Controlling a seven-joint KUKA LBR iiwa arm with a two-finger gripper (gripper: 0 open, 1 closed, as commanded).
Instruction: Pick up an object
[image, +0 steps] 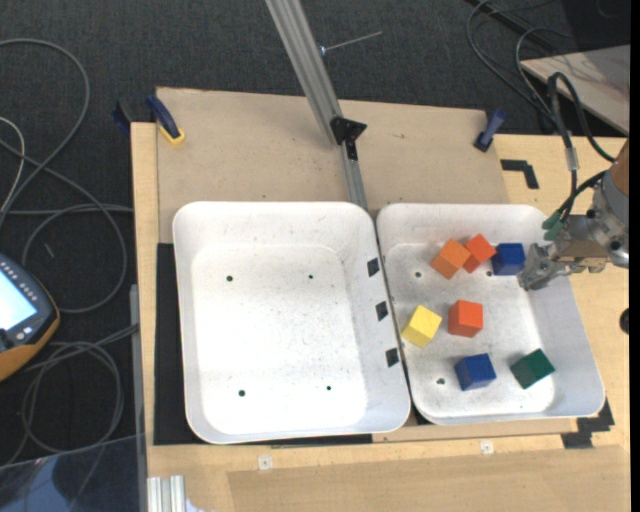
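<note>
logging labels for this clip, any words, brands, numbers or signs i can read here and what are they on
No text can be read in this view.
The handheld device at the left edge has a lit screen, too small and blurred to read.
The coloured blocks, such as the yellow block, and the two bins carry no visible print.

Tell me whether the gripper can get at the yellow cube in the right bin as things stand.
Probably yes. The small yellow cube sits alone near the left wall of the right white bin, with open floor around it. The gripper hangs over the bin's right side; only the orange cube lies roughly between them.
</note>
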